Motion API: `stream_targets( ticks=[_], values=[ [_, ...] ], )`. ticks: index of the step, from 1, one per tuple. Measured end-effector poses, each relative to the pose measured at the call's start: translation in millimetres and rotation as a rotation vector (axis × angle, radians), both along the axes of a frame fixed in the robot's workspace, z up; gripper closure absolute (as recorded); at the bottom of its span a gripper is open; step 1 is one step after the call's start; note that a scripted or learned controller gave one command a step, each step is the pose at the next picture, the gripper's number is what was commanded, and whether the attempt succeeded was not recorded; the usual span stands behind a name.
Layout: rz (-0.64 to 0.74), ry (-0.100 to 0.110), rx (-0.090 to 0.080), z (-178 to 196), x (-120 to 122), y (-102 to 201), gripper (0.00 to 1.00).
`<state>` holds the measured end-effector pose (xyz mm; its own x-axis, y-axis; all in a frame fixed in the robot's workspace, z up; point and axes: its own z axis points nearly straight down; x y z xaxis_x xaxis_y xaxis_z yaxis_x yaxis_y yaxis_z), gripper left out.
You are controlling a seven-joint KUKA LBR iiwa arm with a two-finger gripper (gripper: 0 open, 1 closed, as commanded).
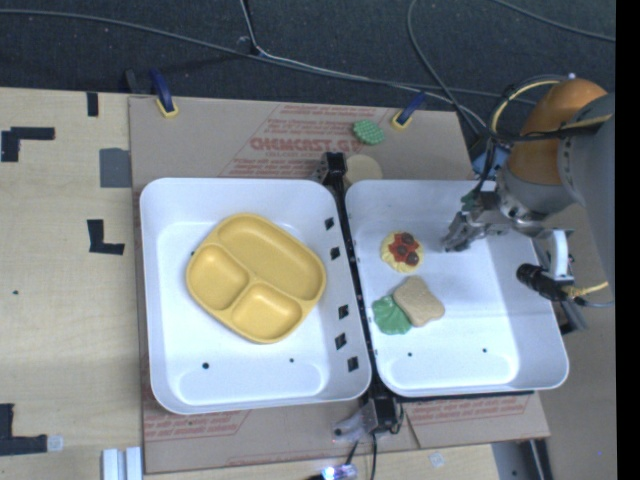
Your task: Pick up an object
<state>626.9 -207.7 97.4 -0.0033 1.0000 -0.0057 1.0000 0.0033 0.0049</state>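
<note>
Three small items lie in the right bin (520,353): a round yellow piece topped with red (402,252), a tan bread-like slice (419,301), and a green leafy piece (391,316) touching the slice's left side. My gripper (459,236) hangs over the right bin's upper part, to the right of the red-topped piece and apart from it. Nothing shows between its fingers.
The left bin (170,268) holds a yellow divided plate (256,277). A green waffle-patterned piece (367,130) lies on the cardboard behind the bins. Black clips line the divider between bins. Cables run across the dark backdrop.
</note>
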Motion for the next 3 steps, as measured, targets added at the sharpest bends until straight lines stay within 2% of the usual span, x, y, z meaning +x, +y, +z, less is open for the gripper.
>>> stream_targets(
  ticks=[2, 3],
  values=[
    [-0.002, 0.000, 0.003, 116.2, 2.5, -15.9, 1.00],
    [-0.001, 0.001, 0.004, 159.7, 2.5, -12.4, 1.00]
  ],
)
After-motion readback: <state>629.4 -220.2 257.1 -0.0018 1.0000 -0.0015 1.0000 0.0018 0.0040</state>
